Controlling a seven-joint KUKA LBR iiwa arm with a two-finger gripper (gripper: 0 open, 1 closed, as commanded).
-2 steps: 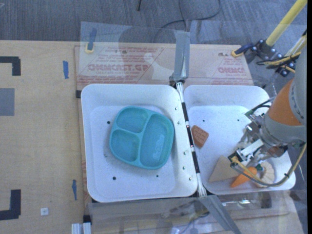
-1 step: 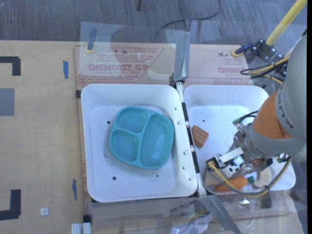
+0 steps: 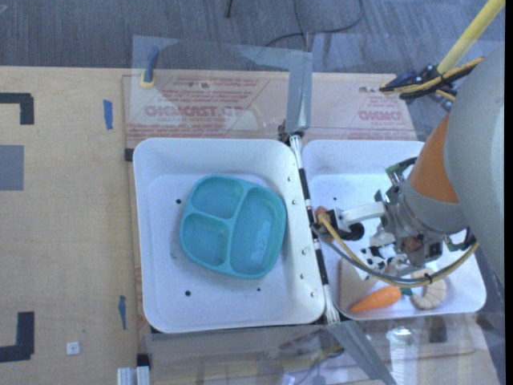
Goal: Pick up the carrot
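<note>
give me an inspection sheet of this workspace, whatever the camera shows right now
surface: two white bins side by side, left bin and right bin, on a wooden bench.
job's things: carrot lies at the near edge of the right bin, apart from the claw.
clutter: teal divided plate in the left bin; a pale lumpy item beside the carrot.
grippers: claw hangs over the right bin above the carrot; finger state cannot be told.
cables: looped cables hang from the wrist; a black cable lies on the floor.
surroundings: grey carpet, blue tape marks, a yellow-handled tool at upper right.
</note>
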